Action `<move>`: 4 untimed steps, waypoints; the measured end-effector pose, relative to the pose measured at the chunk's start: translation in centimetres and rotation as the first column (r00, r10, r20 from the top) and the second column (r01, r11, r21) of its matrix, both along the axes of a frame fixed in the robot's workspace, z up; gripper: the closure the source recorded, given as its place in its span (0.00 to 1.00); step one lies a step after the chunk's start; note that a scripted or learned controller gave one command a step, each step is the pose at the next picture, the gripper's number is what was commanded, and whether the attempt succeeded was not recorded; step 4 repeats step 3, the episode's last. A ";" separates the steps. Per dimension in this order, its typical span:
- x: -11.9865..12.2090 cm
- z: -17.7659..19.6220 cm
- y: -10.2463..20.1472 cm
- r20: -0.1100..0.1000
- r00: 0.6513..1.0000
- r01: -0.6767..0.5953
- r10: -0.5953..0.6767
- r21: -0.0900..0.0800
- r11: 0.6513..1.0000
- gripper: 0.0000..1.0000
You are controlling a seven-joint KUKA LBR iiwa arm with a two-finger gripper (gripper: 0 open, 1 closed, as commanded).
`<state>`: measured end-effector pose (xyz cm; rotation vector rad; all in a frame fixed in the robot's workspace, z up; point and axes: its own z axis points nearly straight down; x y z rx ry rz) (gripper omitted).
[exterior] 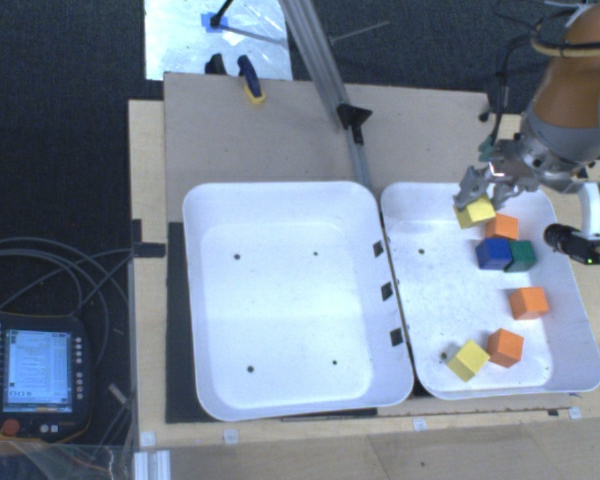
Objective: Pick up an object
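Hovering at the right bin's (pixel 570 368) 12 o'clock rim, gripper (pixel 490 190) sits directly over a yellow block (pixel 475 212); finger state can't be made out, block partly covered from above; it's small, tilted, pale yellow. At the block's 4 o'clock: orange cube (pixel 501 227), blue cube (pixel 494 254), green cube (pixel 522 256), clustered and touching; further at 5 o'clock an orange block (pixel 528 302), then a yellow cube (pixel 469 360) beside another orange one (pixel 505 347). Left bin (pixel 280 193) at 9 o'clock.

Two white bins (pixel 280 196), three orange blocks (pixel 501 227), two yellow (pixel 469 360), one blue (pixel 494 254), one green (pixel 523 256).
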<state>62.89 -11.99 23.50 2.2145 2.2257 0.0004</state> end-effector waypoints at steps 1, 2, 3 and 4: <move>-1.8 1.1 4.9 -0.001 1.000 -0.004 0.004 0.003 1.000 1.00; -3.3 0.5 10.9 -0.003 1.000 -0.006 0.006 0.004 1.000 1.00; -5.8 0.4 16.4 -0.004 1.000 -0.006 0.006 0.004 1.000 1.00; -5.8 0.4 16.4 -0.004 1.000 -0.006 0.006 0.004 1.000 1.00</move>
